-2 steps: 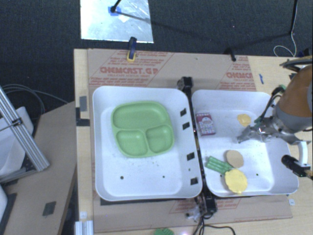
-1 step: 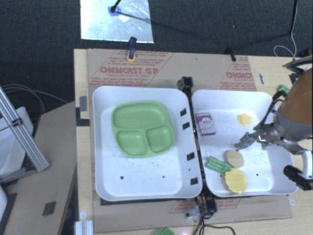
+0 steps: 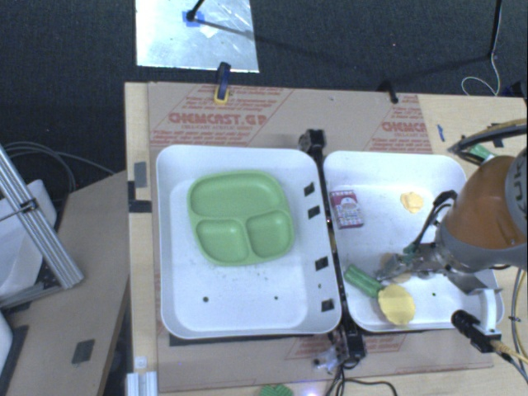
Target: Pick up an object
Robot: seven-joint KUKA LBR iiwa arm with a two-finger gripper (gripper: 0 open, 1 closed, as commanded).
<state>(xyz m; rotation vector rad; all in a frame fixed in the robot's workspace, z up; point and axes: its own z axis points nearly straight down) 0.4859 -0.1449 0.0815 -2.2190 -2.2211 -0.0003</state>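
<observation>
Camera view: the two-finger gripper (image 3: 394, 265), finger spread unclear, is hovering just above the flat yellow disc (image 3: 398, 305); it risks nudging the neighbouring green cylinder (image 3: 360, 280).

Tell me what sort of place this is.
Most likely a robotics lab's grasping test bench: two white bins side by side on a cardboard-covered bench, a robot arm reaching in, and toy-like items such as a green divided plate.

Grey arm's gripper (image 3: 389, 268) low in right white bin (image 3: 375, 172), beside green stick-shaped object (image 3: 361, 280) and yellow round piece (image 3: 398, 305); green divided plastic tray (image 3: 241, 217) in left white bin (image 3: 169, 246).
</observation>
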